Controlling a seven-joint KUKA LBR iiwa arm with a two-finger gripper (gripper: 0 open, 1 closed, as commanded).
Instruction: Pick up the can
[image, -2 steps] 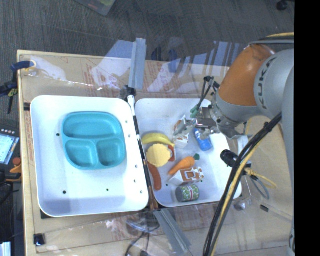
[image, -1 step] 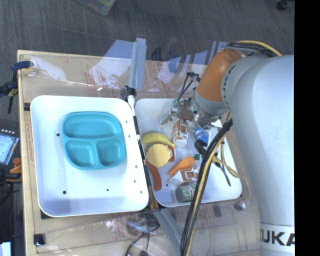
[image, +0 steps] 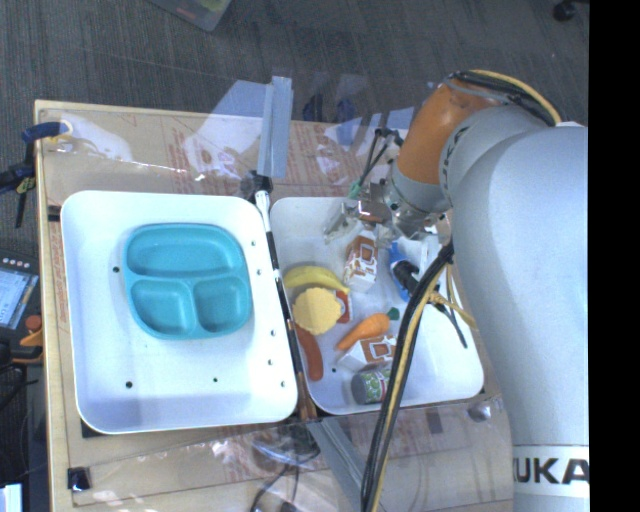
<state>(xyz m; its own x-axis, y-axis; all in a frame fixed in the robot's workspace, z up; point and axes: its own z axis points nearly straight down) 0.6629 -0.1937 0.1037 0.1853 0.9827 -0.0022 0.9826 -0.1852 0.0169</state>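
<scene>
I see a turquoise three-compartment plastic tray (image: 188, 277) in the white left bin (image: 90, 330); at three o'clock, a yellow banana (image: 305, 275) and an orange carrot (image: 362, 331).

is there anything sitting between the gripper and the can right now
Yes. The gripper is at the far end of the right bin, while the can lies at the near end. Between them sit a small carton, a carrot and a second carton touching the can.

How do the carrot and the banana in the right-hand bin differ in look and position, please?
The carrot is orange, slim and tapered; the banana is yellow, thicker and curved. The carrot lies nearer the bin's middle, while the banana lies by the bin's left wall, partly under a yellow round item. Both lie in the right bin.
</scene>
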